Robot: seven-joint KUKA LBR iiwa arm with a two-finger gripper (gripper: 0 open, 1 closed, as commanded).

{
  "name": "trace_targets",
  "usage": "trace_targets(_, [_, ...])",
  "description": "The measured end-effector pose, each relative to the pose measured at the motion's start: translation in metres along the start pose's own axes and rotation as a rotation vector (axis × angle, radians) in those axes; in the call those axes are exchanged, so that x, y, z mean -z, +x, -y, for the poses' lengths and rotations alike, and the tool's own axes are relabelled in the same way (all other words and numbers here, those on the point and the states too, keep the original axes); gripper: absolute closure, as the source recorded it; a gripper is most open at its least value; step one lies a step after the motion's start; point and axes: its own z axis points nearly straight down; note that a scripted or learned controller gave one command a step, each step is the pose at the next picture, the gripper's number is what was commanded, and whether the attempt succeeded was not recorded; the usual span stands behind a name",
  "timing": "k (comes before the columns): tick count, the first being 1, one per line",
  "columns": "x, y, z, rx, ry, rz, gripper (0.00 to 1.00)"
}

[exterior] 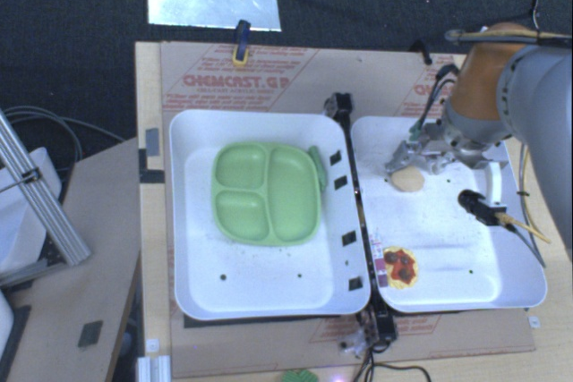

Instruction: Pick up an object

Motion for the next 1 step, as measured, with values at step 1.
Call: trace_targets(1, [0.0125, 0.0007, -0.0031, 0.002, -0.008, 0.000, 1.00])
